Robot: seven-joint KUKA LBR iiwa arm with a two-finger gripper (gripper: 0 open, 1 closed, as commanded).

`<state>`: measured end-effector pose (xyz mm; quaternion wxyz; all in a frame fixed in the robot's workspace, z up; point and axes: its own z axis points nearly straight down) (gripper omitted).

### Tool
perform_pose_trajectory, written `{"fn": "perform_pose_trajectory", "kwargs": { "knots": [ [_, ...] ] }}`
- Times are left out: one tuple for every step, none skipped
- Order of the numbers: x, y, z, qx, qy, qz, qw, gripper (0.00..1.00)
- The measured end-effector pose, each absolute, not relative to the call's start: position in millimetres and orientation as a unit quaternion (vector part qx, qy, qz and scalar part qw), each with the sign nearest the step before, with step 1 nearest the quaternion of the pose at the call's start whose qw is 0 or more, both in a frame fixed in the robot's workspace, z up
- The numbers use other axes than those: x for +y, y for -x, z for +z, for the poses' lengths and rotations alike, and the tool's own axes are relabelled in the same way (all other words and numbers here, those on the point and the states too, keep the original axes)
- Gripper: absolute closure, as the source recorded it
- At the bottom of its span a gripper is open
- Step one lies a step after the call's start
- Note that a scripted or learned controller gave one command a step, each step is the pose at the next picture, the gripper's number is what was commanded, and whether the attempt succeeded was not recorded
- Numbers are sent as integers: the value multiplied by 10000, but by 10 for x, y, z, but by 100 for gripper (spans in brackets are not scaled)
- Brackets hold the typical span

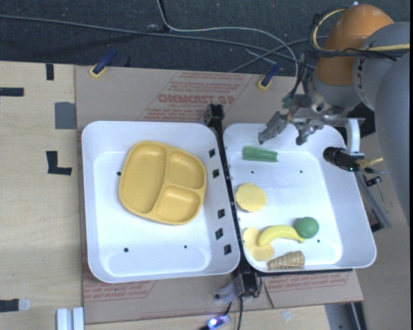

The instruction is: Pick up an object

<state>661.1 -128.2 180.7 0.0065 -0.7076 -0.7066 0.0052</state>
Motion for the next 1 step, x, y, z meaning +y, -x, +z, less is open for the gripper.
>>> {"fn": "perform_pose_trajectory", "kwargs": {
  "knots": [
    [-1278,-6644,1904,-7077,7066,7,7,0]
  ]
}}
